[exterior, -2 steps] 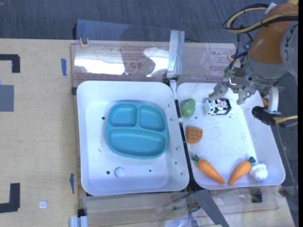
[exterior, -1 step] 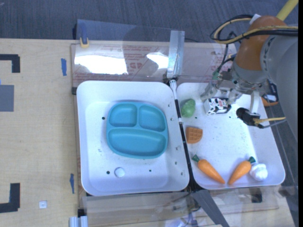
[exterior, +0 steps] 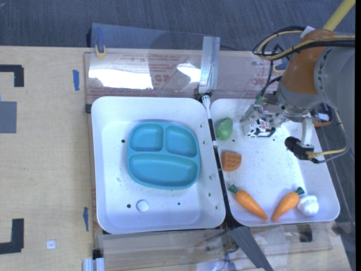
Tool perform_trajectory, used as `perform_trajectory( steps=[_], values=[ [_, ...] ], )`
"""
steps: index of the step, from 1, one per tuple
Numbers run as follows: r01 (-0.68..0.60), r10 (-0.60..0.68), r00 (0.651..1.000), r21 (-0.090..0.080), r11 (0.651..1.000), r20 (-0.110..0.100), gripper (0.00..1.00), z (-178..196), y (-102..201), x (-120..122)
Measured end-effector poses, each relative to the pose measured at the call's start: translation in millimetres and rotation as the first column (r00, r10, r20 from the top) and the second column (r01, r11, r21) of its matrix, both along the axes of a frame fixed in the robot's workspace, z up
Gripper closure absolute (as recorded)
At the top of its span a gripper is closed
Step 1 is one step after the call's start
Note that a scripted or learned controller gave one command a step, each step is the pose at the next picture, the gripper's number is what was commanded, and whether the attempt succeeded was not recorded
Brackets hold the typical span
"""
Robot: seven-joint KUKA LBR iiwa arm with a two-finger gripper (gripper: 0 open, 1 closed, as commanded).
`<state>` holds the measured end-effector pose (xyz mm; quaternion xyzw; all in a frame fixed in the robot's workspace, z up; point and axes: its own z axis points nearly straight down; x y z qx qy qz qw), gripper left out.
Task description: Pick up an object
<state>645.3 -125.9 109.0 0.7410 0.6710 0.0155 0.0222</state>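
Over the far end of the right bin [exterior: 324, 193] the pincer [exterior: 260, 126] is seen; whether it is clenched cannot be told, perhaps from blur. Nearest lies the green object [exterior: 224, 129], just to its left, roundish, with no marked long axis.

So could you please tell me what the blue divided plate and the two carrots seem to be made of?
Blue divided plate: likely moulded plastic, uniform colour, rounded compartment ridges, soft sheen. Carrots: probably toy plastic, smooth and evenly bright orange; could be rubber.
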Motion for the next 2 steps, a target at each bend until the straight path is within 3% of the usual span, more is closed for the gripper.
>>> perform_trajectory(
  steps=[1,2],
  values=[
    [-0.001,0.001,1.0,0.005,1.0,-0.013,0.0,-1.2,-5.1,13.0],
    [0.01,-0.01,1.0,0.007,1.0,-0.012,0.0,-1.5,-6.8,13.9]
  ],
)
